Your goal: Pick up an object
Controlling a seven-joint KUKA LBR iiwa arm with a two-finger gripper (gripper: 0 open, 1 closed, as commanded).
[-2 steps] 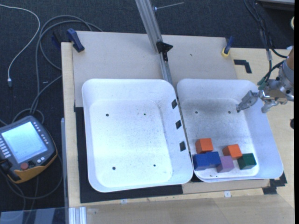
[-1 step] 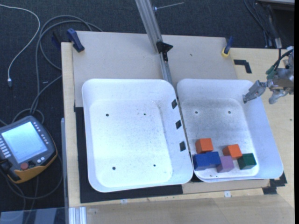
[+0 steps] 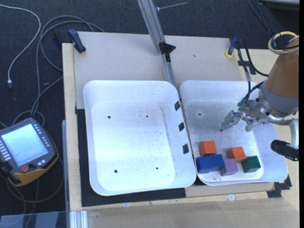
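the left bin (image 3: 95,94) sits beside the right bin (image 3: 209,91). near the right bin's front wall lie an orange block (image 3: 207,148), a blue block (image 3: 210,163), a purple block (image 3: 230,166), a second orange block (image 3: 236,153) and a green block (image 3: 251,164). behind them the gripper (image 3: 230,121) hovers, whether open or closed cannot be told.

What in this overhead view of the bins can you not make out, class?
- Gripper: too small and blurred to tell whether open or shut.
- Blue block: far side hidden behind one orange block.
- Arm: cut off by the right edge.
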